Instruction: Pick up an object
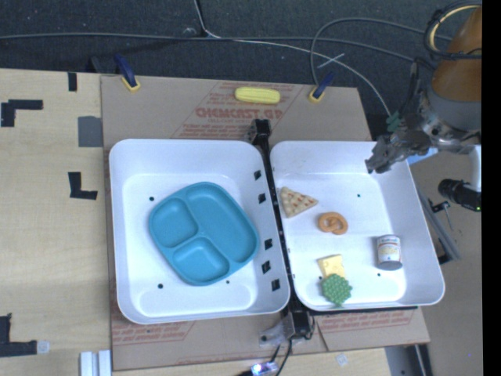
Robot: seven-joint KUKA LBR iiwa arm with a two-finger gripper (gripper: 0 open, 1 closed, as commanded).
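Hovering at the right bin's (407,210) 1 o'clock rim, the gripper (379,163) holds nothing visible; finger spread cannot be determined.

Yellow banana-shaped item (257,95) lies on brown cardboard sheet (196,112) behind the bins. Two blue-and-yellow clamps (127,74) (322,84) at cardboard's far edge. Cables (235,34) cross dark floor.

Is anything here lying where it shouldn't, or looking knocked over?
One thing stands out: a yellow banana-like toy lies on the brown cardboard behind the bins, outside both. The rest sits inside: a blue divided plate in the left bin, and a waffle piece, pretzel, small can and green item in the right bin.
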